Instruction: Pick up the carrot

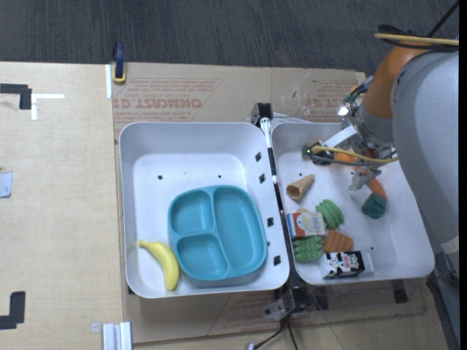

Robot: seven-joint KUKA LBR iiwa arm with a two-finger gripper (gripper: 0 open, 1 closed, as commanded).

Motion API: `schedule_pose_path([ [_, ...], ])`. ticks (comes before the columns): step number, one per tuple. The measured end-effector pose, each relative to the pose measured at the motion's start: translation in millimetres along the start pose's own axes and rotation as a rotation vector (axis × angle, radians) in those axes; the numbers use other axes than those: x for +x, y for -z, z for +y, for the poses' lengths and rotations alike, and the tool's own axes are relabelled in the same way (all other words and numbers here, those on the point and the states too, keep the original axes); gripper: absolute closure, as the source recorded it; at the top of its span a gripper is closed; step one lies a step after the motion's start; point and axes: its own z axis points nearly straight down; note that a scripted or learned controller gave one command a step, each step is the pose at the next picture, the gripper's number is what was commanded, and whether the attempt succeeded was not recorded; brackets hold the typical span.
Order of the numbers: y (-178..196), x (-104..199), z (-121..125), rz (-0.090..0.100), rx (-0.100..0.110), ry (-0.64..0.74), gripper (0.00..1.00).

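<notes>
The arm (430, 137) is cut off by the right picture edge; its bulk hides the right rim of the right bin (394, 268). The gripper (363, 177) is partly masked by the wrist and cables, so the finger state cannot be read. The carrot (375, 187) lies under the gripper, only its lower orange end exposed. The print on the small carton (343, 264) is too small to read. The counter (51, 217) runs past the left picture edge.
</notes>
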Motion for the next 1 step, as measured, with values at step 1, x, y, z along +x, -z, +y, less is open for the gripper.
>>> schedule_pose_path([
  [1, -11.5, -11.2, 35.0, -0.015, 0.006, -0.168, 0.0],
])
